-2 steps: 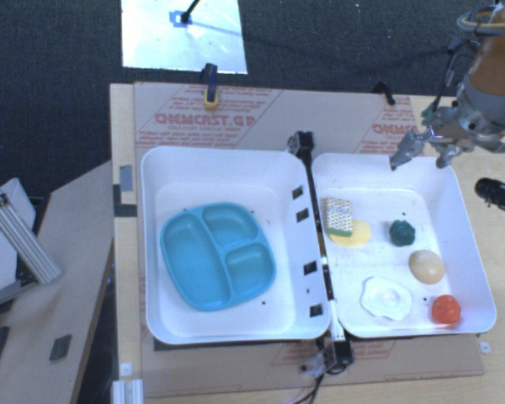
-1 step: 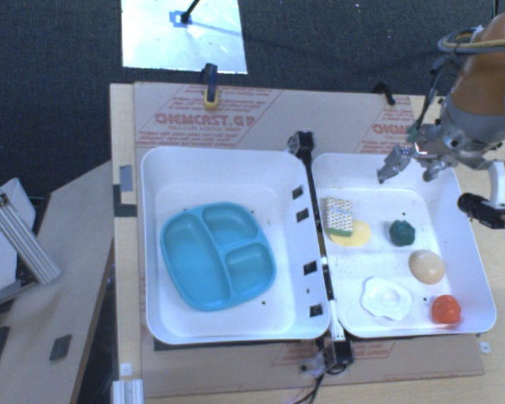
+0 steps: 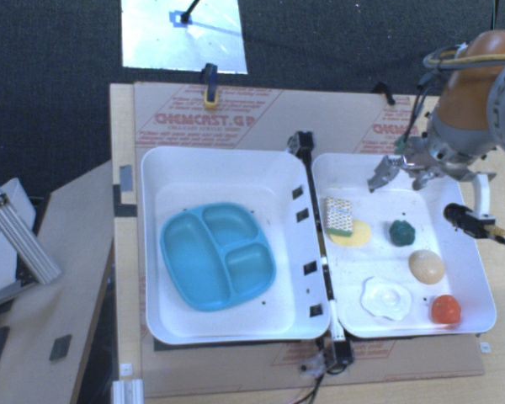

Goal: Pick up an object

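Red tomato-like ball (image 3: 445,309) sits nearest, in the right bin (image 3: 488,310), beside a fried egg (image 3: 385,299), tan egg (image 3: 426,266) and blurry green lump (image 3: 401,232). Above the bin's far end hangs the claw (image 3: 401,175), spread, pinching nothing; the arm is cut off at the frame's edge.

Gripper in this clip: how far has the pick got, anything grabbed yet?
Nothing looks done yet. The gripper hangs open over the far end of the right bin with nothing between its fingers. All items lie in that bin: the sponge, green object, beige egg, fried egg and red ball. The blue tray sits in the left bin. Descent, grasp and lift remain.
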Controlling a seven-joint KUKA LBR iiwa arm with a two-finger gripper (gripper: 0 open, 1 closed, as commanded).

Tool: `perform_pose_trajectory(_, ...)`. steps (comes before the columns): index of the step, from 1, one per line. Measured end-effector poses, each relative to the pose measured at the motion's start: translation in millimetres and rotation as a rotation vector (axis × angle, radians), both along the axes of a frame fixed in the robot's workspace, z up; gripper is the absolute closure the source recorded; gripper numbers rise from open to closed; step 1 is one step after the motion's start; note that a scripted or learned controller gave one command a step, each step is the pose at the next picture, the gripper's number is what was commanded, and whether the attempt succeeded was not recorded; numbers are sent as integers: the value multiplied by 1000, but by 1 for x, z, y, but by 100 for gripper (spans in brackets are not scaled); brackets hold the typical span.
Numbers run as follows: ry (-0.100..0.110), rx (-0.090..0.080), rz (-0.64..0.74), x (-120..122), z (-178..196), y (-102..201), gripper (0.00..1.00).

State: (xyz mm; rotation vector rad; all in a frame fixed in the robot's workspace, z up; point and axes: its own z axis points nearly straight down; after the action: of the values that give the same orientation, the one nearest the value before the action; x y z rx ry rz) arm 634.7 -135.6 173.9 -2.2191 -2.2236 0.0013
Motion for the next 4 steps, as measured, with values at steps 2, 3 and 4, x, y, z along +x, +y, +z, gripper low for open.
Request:
perform_pose_trajectory(2, -6, -1, 0, 7, -29, -1, 100)
perform_pose_trajectory(3, -7, 0, 3, 10, 15, 2, 100)
perform_pose_trajectory(4, -8, -1, 4, 19, 66, -3, 100)
